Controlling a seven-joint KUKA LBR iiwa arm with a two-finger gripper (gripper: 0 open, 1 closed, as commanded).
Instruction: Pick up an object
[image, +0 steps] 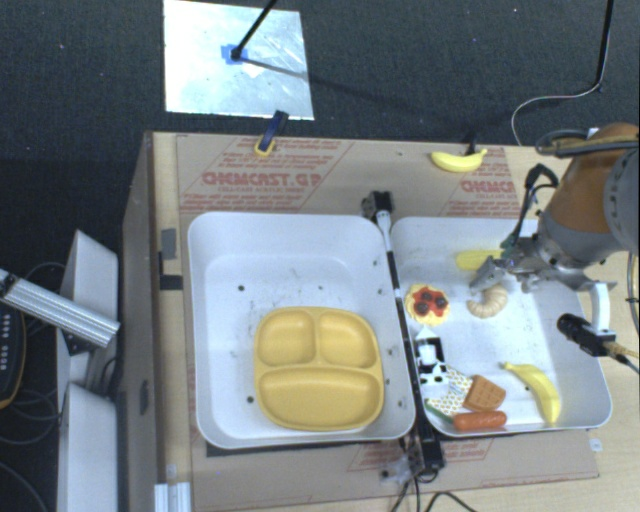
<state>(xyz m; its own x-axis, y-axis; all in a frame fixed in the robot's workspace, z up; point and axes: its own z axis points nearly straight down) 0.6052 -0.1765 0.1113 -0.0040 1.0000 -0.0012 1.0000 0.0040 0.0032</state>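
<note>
Looking down at the desk from my remote station, I've got the gripper (497, 272) low in the right bin (575, 415), hanging right over a pale curled toy, a croissant (488, 302) I think, which lies near the bin's middle. Honestly can't tell whether the gripper is spread or pinched together from this angle, too small and dark, and I don't see anything held in it.

My guess on handling: it looks like hollow plastic play food, so light and stiff but kind of slick, and the curved shape could squirt out sideways if pinched at a tip. I'd go across the fat middle of the arc.

Neighbours: a small tart with berries (429, 303) just beside it toward the divider, a yellow piece (473, 260) just behind the gripper, and a banana (535, 386), a carrot (479, 421) and a waffle piece (484, 392) toward the front. The left bin (230, 250) holds a yellow divided plate (318, 366).
</note>
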